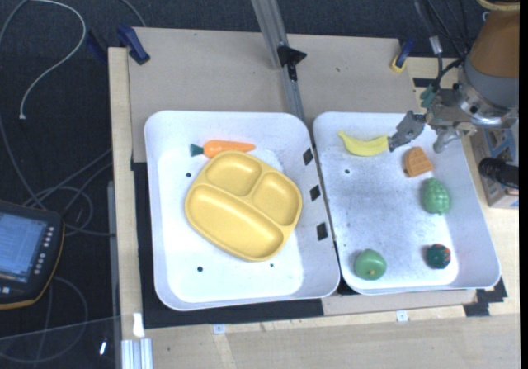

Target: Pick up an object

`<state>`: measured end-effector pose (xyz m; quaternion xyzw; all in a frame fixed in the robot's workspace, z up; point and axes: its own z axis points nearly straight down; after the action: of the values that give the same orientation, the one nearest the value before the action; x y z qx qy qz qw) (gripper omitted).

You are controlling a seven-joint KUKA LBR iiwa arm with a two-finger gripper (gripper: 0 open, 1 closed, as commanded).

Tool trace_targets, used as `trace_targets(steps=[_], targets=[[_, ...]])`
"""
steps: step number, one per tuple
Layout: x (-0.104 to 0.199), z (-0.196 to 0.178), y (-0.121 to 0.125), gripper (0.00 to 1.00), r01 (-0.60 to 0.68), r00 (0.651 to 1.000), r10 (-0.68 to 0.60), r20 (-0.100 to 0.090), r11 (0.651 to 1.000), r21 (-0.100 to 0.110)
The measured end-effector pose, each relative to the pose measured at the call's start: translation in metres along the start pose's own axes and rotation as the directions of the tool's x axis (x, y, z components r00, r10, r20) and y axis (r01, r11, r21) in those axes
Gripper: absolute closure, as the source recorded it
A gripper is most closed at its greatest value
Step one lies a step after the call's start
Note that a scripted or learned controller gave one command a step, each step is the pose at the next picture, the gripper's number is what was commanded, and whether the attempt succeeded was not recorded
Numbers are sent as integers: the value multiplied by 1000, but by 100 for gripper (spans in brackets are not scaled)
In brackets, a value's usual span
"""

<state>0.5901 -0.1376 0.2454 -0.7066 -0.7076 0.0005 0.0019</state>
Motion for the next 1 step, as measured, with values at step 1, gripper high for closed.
trace_targets(steps=[1], targets=[[0, 0, 0, 0, 0, 1000, 0, 0, 1000, 0]])
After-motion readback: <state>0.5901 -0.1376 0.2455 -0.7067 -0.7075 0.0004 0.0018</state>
